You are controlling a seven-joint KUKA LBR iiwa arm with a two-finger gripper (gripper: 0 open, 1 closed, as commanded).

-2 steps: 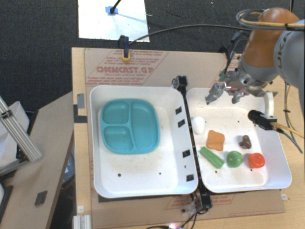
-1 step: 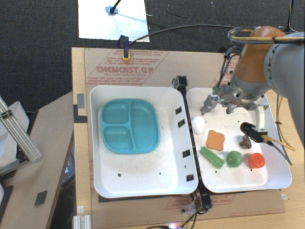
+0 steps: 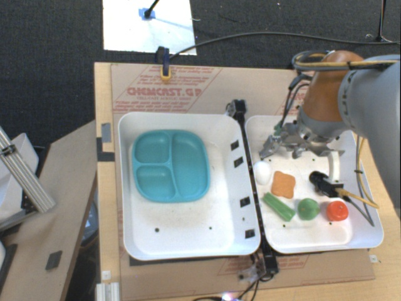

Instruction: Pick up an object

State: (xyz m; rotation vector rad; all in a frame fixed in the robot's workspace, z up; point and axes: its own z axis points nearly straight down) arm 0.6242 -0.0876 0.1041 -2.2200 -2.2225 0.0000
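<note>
From my remote seat I see a tan bench (image 3: 105, 111) covered by a printed protective sheet (image 3: 164, 91), standing on dark carpet. A white paper (image 3: 147, 14) lies on the floor beyond it, and a pale side table (image 3: 59, 187) sits at the left. Two white bins sit side by side, touching along a black seam. The left bin (image 3: 188, 227) holds one teal divided plate (image 3: 170, 165). The right bin (image 3: 313, 234) holds five small things: one white egg (image 3: 262, 172) near the seam, one orange block (image 3: 283, 184) just beside it, one green stick (image 3: 278, 206) lying slantwise in front of the block, one green ball (image 3: 307, 209), and one red ball (image 3: 337, 211) beside that. The gripper (image 3: 285, 148) hangs over the back half of the right bin, just behind the egg and the orange block. From this angle I cannot tell whether it is spread or closed, or whether it touches anything.
</note>
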